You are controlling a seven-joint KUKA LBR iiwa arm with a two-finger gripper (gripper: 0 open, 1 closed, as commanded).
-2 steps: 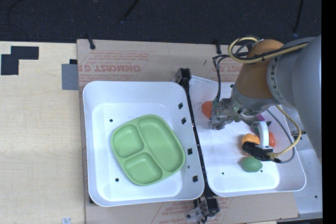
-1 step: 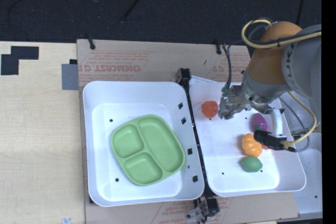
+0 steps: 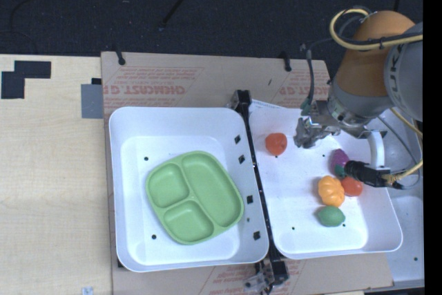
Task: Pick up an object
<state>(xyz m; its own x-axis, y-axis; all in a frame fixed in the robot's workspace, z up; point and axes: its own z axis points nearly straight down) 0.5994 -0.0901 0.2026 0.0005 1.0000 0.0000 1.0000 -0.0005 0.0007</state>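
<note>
Since the task names no particular object, the nearest one is the likely target: a small orange-red ball on the floor of the right bin. The gripper hangs low over the back part of that bin. The ball lies just beside it toward the view's left, at about the same depth, and nothing sits between the two. Being round, the ball has no long axis to line up with, so the approach looks like a short sideways shift and a drop. From this slanted view I cannot tell whether the gripper is spread or pressed together, and nothing is visibly held in it.

On the gripper's other side, toward the front right of the bin, lies a loose cluster: a purple piece, a yellow pepper touching a red piece, and a green piece nearest the front. They sit well apart from the ball and should not hinder a move toward it.

The ball rests near the black divider between the bins, so a nudge could roll it against that wall. The left bin on the desk holds a green divided plate.
</note>
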